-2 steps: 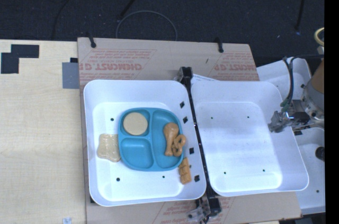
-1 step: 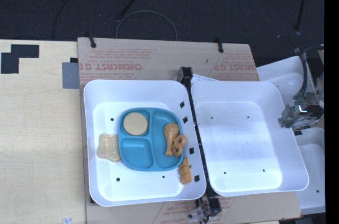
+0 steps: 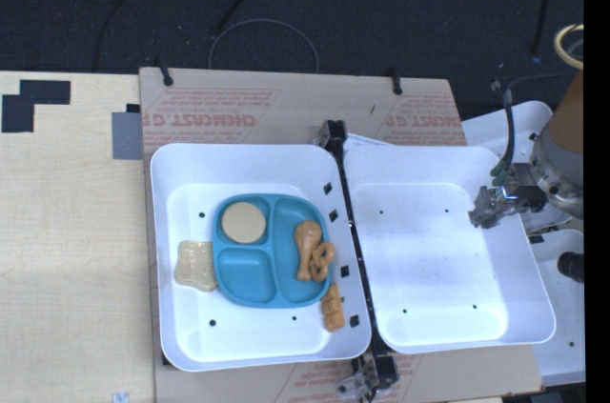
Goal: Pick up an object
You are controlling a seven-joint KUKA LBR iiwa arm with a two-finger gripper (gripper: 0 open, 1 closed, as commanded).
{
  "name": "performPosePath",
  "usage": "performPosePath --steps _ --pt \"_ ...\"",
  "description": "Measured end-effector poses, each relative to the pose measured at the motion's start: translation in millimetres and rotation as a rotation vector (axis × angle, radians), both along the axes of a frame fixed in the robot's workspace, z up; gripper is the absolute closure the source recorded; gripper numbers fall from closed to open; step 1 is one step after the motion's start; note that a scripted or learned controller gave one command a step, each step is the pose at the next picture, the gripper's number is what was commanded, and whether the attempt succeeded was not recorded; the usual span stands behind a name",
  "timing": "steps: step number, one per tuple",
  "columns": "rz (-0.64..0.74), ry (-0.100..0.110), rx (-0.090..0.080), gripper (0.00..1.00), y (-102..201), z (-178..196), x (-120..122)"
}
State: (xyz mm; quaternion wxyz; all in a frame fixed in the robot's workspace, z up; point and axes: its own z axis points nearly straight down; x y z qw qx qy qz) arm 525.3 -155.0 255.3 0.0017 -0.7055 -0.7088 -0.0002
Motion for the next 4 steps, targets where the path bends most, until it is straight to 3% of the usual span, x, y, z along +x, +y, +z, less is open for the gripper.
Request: performPosePath --steps 2,4 --pt "-0.001 0.003 0.0 1.0 115 -16 -2" --pt "-0.001 0.004 -0.001 1.0 219 -40 -22"
